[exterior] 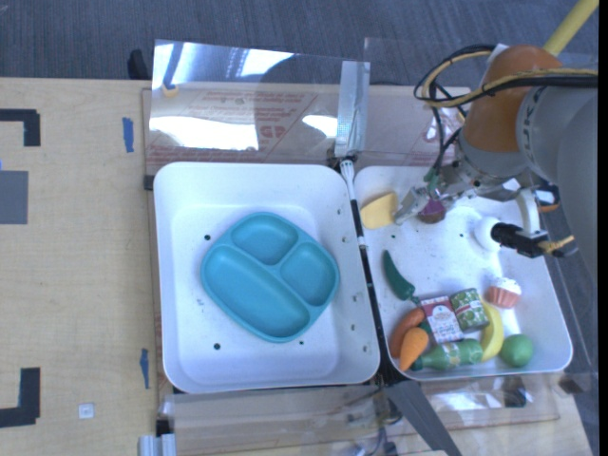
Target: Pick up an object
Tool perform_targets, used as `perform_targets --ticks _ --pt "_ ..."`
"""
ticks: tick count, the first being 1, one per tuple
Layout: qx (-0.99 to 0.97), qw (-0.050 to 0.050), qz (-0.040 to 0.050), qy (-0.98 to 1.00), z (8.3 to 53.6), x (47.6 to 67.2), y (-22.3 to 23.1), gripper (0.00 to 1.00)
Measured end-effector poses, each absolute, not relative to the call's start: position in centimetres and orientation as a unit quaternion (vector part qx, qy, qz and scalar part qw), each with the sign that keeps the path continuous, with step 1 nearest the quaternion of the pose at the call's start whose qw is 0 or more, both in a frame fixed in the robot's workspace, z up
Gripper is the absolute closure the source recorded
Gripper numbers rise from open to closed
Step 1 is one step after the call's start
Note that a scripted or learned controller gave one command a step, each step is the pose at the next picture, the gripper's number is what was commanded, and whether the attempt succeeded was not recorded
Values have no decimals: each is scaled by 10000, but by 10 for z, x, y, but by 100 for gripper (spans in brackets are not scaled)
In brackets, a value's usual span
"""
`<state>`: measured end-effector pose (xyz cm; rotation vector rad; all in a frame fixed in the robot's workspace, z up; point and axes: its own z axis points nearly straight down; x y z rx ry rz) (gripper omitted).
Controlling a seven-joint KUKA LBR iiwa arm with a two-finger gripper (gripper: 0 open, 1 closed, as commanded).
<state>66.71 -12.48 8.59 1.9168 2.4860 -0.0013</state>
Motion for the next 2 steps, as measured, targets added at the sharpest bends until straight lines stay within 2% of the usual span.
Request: perform_targets --ticks 1,2 --pt "6101 48 23 7923 99 670 -124 100" --pt "6037 47 49 7972 191 670 -37 100"
